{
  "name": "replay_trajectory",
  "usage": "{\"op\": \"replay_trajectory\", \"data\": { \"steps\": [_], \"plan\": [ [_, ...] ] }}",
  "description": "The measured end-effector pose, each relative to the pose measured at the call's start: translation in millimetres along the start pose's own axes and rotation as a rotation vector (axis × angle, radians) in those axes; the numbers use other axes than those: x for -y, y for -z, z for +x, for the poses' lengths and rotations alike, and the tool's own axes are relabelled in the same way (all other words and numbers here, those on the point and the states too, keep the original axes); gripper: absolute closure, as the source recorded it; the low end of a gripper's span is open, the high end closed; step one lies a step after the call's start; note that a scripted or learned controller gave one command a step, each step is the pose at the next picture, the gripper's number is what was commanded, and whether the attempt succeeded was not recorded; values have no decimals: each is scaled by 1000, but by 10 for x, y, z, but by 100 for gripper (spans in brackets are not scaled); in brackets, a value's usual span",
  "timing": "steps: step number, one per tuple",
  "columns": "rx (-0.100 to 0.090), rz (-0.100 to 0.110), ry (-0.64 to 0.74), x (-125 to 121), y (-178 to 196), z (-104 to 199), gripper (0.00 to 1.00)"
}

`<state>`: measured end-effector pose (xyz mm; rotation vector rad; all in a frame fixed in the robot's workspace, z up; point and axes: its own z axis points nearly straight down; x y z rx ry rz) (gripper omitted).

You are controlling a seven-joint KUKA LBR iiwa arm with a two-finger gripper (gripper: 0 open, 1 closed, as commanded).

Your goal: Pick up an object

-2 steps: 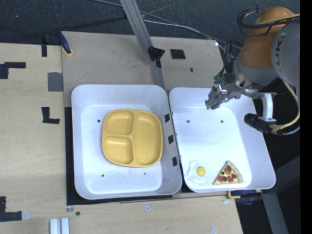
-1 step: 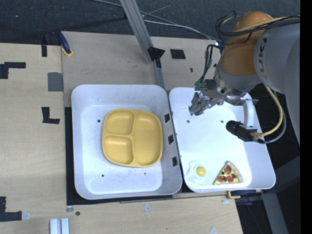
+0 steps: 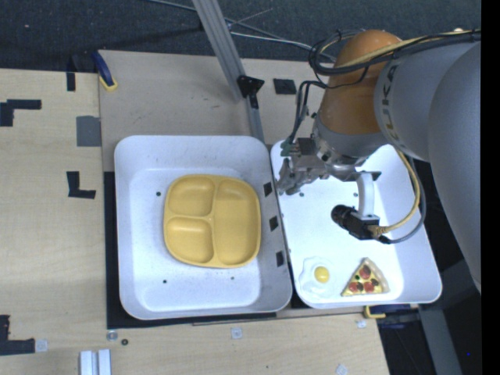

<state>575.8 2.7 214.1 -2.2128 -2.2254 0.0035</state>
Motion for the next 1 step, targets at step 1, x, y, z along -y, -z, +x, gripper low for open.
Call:
{"op": "replay_trajectory", "data": {
  "steps": [1],
  "plan": [
    [-1,-1,1,195,80,516,100]
  ]
}}
